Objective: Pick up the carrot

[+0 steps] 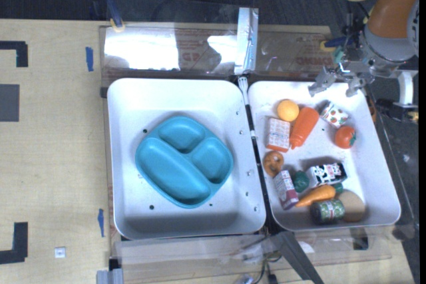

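Camera view gives us the two white bins side by side on the wooden tabletop (46, 163). The left bin (126, 110) carries a blue divided plate (184, 161). The right bin (383, 169) holds the clutter: the carrot (317, 195) lies slanted near the front of it, just above a green-labelled can (329, 211) and beside a small red-labelled can (287, 187), with a black-and-white carton (325, 173) just behind it. Farther back we see an orange bottle (303, 127), a yellow ball (287, 110) and a tomato (345, 136). The gripper (341, 80) hangs over the bin's back edge, well apart from the carrot. We cannot tell how far its jaws are parted; nothing shows between them.
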Motion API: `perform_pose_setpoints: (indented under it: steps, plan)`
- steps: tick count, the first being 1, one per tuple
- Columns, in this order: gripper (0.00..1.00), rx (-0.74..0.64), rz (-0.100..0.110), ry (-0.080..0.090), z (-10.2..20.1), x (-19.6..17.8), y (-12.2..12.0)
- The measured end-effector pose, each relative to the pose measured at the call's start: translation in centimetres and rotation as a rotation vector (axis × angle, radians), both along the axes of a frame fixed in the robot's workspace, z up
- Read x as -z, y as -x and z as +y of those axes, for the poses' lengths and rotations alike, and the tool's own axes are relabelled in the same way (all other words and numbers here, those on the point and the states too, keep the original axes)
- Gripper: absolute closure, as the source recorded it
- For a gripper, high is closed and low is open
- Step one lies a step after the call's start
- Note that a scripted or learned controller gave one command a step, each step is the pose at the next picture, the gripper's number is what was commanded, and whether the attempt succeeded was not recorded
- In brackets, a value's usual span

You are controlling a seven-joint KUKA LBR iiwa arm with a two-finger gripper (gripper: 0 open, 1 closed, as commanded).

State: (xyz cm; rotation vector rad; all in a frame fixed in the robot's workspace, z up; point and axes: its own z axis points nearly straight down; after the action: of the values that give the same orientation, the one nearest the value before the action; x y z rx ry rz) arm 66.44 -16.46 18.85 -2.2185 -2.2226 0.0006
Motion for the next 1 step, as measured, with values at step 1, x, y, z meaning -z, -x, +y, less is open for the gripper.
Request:
perform_pose_setpoints:
  steps: [1]
  plan:
    - [0.00,0.091,0.005,-0.002,7.76,9.76,-0.13]
